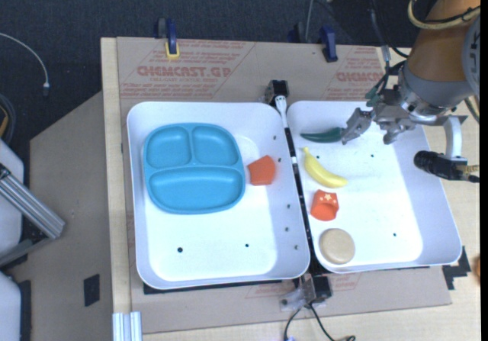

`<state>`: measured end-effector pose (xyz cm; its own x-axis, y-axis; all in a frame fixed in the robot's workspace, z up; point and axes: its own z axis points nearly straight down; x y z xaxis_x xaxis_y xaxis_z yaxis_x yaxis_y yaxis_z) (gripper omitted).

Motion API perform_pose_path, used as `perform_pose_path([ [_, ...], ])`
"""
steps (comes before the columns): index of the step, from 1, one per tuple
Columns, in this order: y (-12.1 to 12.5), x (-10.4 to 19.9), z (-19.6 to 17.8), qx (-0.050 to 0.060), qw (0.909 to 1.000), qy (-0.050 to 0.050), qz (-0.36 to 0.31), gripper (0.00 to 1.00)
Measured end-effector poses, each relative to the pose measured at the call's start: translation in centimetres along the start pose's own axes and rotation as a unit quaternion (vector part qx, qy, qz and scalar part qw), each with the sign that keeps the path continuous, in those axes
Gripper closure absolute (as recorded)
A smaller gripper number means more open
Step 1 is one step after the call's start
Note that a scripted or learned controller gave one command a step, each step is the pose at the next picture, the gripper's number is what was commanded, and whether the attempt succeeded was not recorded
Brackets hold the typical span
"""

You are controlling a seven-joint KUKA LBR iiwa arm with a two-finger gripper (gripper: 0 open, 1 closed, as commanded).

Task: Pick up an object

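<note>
Green pepper (pixel 323 134) lies at the far side of the right bin (pixel 427 252), just beside the tool (pixel 369 127), whose fingers stand apart and hold nothing. It looks light, smooth plastic, probably slippery; gripping across its thicker middle seems safest.

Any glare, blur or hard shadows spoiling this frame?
Camera view: lighting is even and soft, the white bins are bright but not blown out; the blue tray, banana and tool are slightly soft-edged, with faint shadows.
</note>
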<state>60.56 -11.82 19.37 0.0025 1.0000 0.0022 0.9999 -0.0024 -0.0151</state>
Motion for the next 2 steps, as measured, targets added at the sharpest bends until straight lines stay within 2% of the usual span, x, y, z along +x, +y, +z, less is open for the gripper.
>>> perform_pose_path([
  [1,0.3,0.0,-0.8,-0.007,1.0000,-0.001,-0.001,0.00],
  [2,-0.7,-0.3,4.5,-0.004,1.0000,0.000,-0.001,0.00],
])
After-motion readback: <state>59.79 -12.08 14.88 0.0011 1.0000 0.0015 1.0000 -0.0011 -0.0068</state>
